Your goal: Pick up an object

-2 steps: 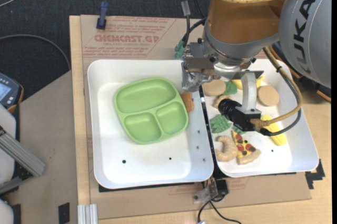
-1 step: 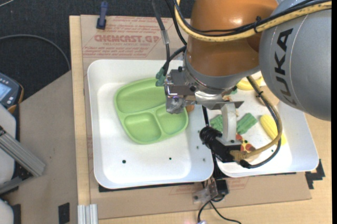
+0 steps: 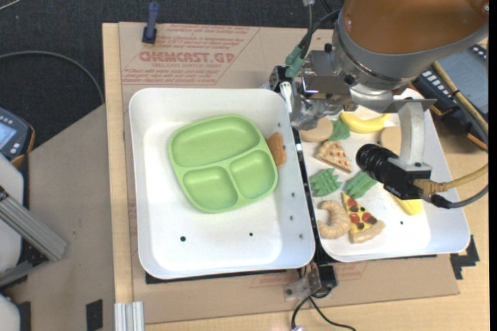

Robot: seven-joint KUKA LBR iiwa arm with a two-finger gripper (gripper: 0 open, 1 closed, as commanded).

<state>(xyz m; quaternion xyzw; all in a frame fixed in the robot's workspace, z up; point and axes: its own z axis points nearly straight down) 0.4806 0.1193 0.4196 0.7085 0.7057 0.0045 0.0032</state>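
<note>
two white bins side by side on a brown board marked chemcast (image 3: 186, 51) on the counter. left bin (image 3: 155, 228) holds a green divided plate (image 3: 224, 163) with three compartments, lying flat and turned a bit. a small tan/orange piece (image 3: 276, 149) sits touching the plate's right edge, close to the wall between the bins.

right bin (image 3: 435, 240) holds the toy food: a pizza slice (image 3: 335, 156) near the upper left, a tan round piece (image 3: 314, 133) just above it, a yellow banana (image 3: 362, 122) near the top, two green leafy pieces (image 3: 325, 182) and (image 3: 359, 184) side by side in the middle, a beige curled piece (image 3: 334, 221) at lower left, a second pizza slice (image 3: 363, 222) touching it on the right, and a yellow bit (image 3: 411, 206) partly under the black cylinder.

arm's big orange and grey wrist (image 3: 411, 3) covers the upper right. gripper (image 3: 311, 108) sits low over the top left corner of the right bin, by the dividing wall, just above the tan round piece. cannot tell whether the fingers are open or closed, the body hides them, and nothing is visibly held. a black cylinder (image 3: 388, 166) on a bracket hangs over the middle of the right bin. blue clip (image 3: 151, 22) at the board's top left edge.
</note>
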